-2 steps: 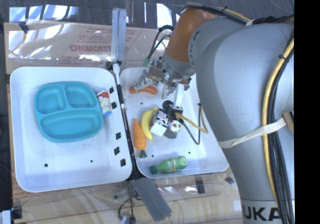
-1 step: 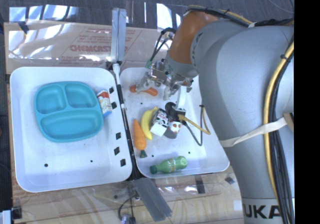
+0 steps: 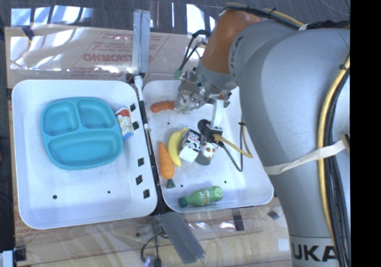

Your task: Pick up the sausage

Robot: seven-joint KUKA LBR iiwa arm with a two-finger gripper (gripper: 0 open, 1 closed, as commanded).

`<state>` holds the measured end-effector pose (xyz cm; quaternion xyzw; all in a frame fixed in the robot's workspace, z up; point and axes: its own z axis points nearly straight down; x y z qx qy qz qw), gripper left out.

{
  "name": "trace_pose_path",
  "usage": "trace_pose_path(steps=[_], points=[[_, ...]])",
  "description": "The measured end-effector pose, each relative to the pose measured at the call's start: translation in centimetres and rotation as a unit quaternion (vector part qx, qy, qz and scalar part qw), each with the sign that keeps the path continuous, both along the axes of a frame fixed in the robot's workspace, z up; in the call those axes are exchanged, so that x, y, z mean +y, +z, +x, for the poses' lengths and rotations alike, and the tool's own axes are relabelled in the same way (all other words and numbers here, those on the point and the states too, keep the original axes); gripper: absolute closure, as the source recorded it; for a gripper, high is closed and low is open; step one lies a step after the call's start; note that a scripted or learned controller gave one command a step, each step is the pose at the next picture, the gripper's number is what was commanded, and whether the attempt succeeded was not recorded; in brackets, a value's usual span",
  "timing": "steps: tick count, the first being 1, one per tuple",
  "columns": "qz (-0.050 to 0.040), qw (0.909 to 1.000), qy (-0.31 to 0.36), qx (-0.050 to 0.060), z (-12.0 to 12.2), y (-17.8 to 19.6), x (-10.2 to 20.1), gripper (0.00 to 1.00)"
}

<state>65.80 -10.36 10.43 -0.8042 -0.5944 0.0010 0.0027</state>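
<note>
The sausage [image 3: 161, 106], a short orange-brown link, lies near the back left corner of the right bin [image 3: 253, 185]. My gripper [image 3: 186, 100] hangs low over the bin right beside the sausage's right end, at or touching it. The grey wrist with its orange band [image 3: 229, 34] rises behind it. The sausage rests on the bin floor and most of its length shows to the left of the gripper.
In the right bin lie a banana [image 3: 174, 145], a carrot [image 3: 166, 161], a black-and-white carton [image 3: 191, 144], a dark cup [image 3: 206, 154] and a green bottle [image 3: 202, 196]. The left bin [image 3: 30, 200] holds a blue divided plate [image 3: 80, 131] and a small red-and-white carton [image 3: 124, 122].
</note>
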Motion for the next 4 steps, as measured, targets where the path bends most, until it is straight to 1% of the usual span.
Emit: trace_pose_path(steps=[1,2,3,4], points=[[0.0002,1.0,0.0,0.0,0.0,0.0,0.0,0.0],[-0.0002,1.0,0.004,0.0,-0.1,-1.0,-0.4,0.0],[-0.0005,1.0,0.007,-0.001,0.0,0.0,-0.3,1.0],[-0.0004,1.0,0.007,0.0,0.0,0.0,-0.2,0.0]])
